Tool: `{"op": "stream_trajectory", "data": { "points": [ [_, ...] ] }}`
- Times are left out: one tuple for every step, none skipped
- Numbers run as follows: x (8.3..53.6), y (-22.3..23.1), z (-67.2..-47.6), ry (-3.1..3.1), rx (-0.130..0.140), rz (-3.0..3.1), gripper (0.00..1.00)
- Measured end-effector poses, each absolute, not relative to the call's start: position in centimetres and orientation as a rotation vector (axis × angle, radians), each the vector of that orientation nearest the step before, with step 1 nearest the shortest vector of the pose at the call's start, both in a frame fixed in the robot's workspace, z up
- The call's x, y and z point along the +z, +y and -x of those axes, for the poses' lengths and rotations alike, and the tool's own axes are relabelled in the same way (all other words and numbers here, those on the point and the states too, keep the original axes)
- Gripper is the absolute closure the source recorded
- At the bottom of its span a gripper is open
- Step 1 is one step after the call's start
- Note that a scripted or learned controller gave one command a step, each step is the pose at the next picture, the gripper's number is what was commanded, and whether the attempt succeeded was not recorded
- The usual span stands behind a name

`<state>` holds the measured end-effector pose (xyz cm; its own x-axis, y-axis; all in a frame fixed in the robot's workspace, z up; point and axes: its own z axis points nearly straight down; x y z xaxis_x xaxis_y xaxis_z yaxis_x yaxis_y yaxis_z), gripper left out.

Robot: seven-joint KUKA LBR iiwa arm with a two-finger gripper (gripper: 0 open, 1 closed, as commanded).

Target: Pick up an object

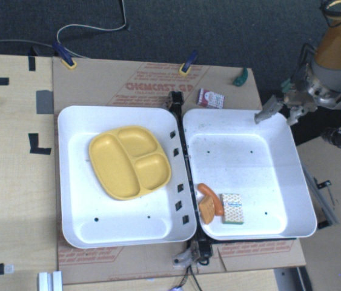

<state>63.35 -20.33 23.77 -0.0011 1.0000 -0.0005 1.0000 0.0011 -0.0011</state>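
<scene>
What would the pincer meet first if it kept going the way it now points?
The pincer hangs over the right bin's far-right corner, pointing left and down. It would likely meet that bin's bare floor first; depth is unclear from one view. The wrapped packet lies well aside.

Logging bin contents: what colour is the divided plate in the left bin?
Yellow all over; the divided plate shows plainly in the camera view.

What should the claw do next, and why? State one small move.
Probably travel toward the near-left corner of the right bin, since the claw sits at that bin's far right edge while the orange pieces and the small patterned packet lie in that corner.
</scene>
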Motion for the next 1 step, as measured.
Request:
{"op": "stream_trajectory", "data": {
  "points": [
    [10.15,-18.47,-65.87,-2.219,0.005,2.216,0.00]
  ]
}}
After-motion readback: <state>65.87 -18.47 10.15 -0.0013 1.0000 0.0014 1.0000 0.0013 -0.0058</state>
